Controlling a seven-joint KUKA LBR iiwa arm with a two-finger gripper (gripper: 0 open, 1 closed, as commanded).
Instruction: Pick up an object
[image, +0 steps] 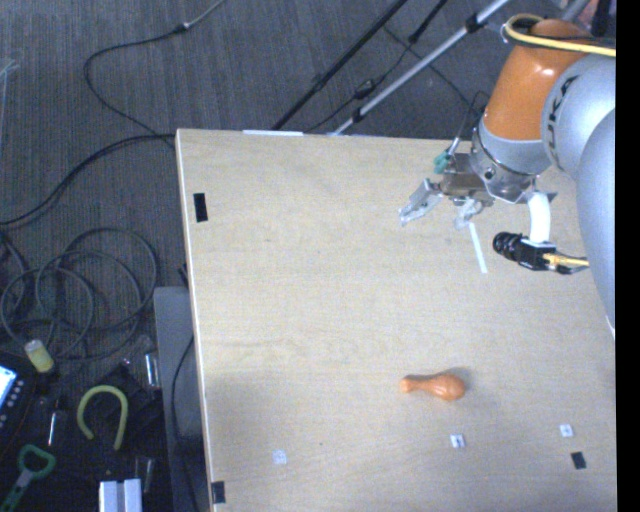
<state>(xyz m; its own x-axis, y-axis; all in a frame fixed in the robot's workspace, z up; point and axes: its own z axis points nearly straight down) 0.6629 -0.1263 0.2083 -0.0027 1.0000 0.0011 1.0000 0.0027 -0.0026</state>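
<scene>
Near the lower middle of the pale wood-grain board (300, 300) lies the one candidate object: an orange gourd (435, 385), bulbous at its right end and tapering to a thin neck pointing left. It rests on its side, well apart from the gripper (432, 205), which hangs over the board's upper right. Fingers look spread, nothing between them. Gourd surface appears smooth and matte, probably plastic or rubber; judged light and fairly stiff. Rounded bulb could roll or squirt out of a pinch, so best hold is likely across the body where bulb narrows toward the neck, fingers closing across the long axis. Board is flat, faintly grained, with small black and white markers at its edges. Arm (590, 110) is smooth grey with an orange band.
</scene>
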